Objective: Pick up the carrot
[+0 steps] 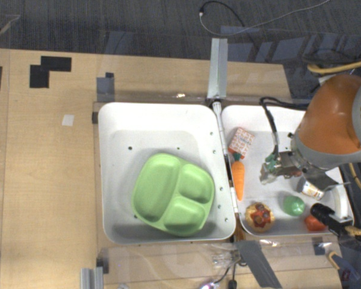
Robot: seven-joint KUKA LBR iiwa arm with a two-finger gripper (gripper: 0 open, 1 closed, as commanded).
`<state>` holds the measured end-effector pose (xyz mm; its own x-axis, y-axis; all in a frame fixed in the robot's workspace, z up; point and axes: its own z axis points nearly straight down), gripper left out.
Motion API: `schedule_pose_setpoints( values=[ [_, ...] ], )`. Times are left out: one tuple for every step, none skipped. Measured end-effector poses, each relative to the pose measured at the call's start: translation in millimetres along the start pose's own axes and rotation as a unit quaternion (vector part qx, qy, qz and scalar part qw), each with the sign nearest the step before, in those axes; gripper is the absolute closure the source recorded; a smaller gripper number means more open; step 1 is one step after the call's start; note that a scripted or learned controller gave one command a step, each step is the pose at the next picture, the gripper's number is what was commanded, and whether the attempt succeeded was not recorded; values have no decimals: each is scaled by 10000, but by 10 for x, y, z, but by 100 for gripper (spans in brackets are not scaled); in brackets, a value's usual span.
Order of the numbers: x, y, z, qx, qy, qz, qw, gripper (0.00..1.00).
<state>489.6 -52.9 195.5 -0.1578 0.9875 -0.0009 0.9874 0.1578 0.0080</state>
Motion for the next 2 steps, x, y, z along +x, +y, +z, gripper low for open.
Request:
schedule_pose_setpoints(
  values=[
    [-378, 72, 709, 34, 6, -330, 9994, 100],
    [-379, 74, 706, 30, 5, -330, 9995, 0]
  ],
)
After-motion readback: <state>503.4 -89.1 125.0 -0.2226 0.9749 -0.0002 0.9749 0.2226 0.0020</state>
